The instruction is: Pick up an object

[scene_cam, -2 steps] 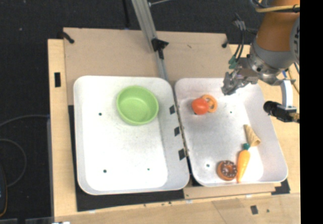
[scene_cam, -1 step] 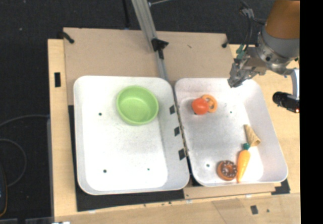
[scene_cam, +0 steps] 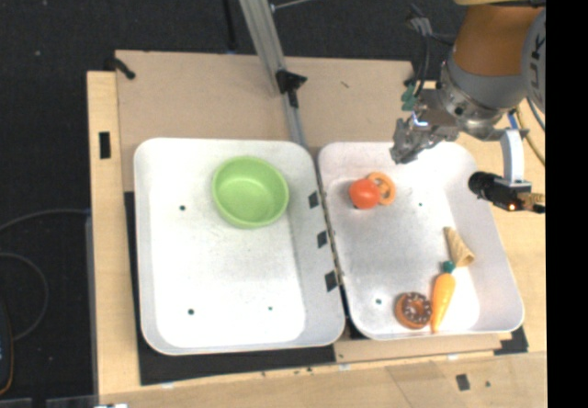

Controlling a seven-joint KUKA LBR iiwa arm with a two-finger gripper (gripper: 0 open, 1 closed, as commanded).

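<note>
donut (scene_cam: 412,310) beside carrot (scene_cam: 442,298), right bin (scene_cam: 478,213) | gripper (scene_cam: 405,151) above tomato (scene_cam: 365,194) | no readable labels

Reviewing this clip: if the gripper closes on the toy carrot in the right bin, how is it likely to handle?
The carrot looks like smooth moulded plastic, so probably stiff and light. Its tapered, rounded body may squirt out from between closing fingers or roll if nudged. It lies against the donut-like toy near the right bin front wall, which could crowd the gripper.
</note>
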